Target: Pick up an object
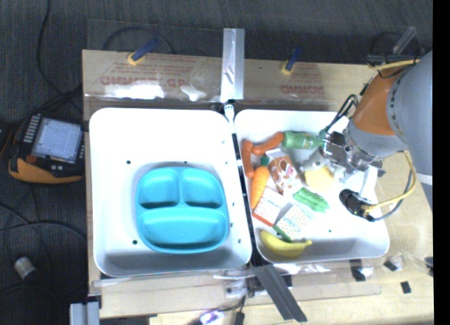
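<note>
The right bin (365,243) holds a pile of toy food. A green bottle (301,139) lies at the back, with a carrot (259,183) and a printed snack packet (283,174) to its left. A pale yellow block (318,178), a green piece (311,199) and a banana (285,244) lie nearer the front. My gripper (333,150) hangs low at the bin's right side, just right of the green bottle and above the yellow block. Nothing can be seen held in it.
The left bin (112,141) holds a blue divided tray (183,207). An orange-and-white box (267,209) and a white-green card (295,221) lie by the banana. A black cable loop (351,200) hangs off the wrist over the right bin. The bin divider (239,176) runs between the bins.
</note>
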You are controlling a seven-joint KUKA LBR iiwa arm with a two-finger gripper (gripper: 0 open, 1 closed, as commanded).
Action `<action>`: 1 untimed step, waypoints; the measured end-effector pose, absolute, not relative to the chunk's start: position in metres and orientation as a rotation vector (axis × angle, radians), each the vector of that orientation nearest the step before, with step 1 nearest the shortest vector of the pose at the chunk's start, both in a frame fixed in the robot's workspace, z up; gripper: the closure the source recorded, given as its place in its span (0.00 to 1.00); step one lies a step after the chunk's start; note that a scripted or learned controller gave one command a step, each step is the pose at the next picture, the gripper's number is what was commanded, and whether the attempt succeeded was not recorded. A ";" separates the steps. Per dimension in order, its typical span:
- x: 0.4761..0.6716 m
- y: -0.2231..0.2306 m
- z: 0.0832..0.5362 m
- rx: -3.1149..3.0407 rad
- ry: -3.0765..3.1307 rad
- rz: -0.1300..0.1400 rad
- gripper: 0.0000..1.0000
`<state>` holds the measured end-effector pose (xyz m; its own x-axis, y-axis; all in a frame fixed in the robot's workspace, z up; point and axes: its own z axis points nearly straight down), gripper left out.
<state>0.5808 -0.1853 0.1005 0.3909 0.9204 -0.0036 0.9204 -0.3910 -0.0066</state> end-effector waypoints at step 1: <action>0.585 -0.154 0.222 -2.684 -1.635 0.007 1.00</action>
